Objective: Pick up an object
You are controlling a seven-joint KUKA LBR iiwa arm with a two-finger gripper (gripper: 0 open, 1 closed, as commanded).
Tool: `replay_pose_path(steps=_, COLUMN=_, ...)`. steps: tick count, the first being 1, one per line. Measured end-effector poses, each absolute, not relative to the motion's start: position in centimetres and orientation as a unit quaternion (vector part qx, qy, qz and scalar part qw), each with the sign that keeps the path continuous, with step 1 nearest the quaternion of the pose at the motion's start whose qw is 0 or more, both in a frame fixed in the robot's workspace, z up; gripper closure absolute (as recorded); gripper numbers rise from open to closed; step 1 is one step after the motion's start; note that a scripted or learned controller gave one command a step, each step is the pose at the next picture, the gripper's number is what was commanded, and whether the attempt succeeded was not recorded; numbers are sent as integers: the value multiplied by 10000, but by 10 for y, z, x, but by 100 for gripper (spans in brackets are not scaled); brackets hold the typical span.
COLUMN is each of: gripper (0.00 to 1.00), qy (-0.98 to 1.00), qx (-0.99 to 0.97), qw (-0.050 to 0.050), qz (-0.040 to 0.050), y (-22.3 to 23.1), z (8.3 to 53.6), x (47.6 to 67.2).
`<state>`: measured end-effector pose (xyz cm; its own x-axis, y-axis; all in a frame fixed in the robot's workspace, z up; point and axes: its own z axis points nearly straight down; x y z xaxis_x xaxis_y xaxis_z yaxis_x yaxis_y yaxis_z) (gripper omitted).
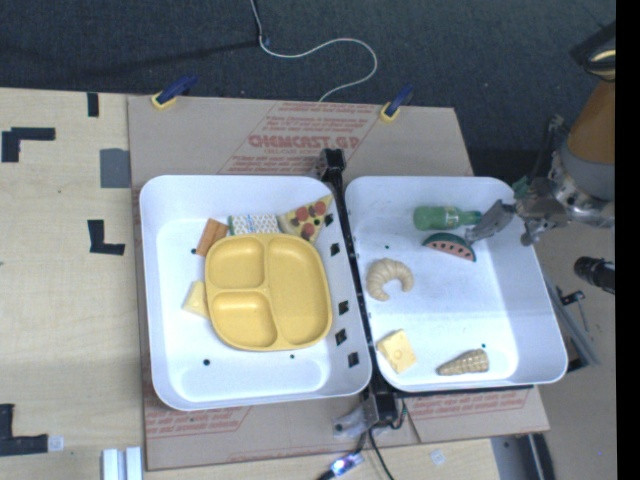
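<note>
Pincer (497, 218) of mine hangs over the right bin's (520, 358) far right corner, just beside the green bottle (446, 217) and watermelon slice (449, 247); whether its fingers are spread I cannot tell. Croissant (389, 277), cheese wedge (396, 351) and what looks like a cone (462, 364) lie nearer.

My arm (590, 138) enters from the right, orange band above the grey wrist. My gripper (497, 220) is extended leftward at a low slant, one grey finger (487, 223) visible and angled down-left.
</note>
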<state>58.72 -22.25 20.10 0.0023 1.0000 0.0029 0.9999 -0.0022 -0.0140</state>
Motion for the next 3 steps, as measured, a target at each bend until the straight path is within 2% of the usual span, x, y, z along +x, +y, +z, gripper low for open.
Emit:
replay_pose_path(steps=1, gripper=0, qy=-7075, qx=-7068, qw=4, qz=7, y=-222, z=208, x=590)
replay_pose_path(steps=2, gripper=0, qy=-7077, qx=-7065, qw=29, qz=23, y=-220, z=145, x=584)
replay_pose_path(steps=3, gripper=0, qy=-7078, qx=-7065, qw=7, qz=17, y=-222, z=82, x=580)
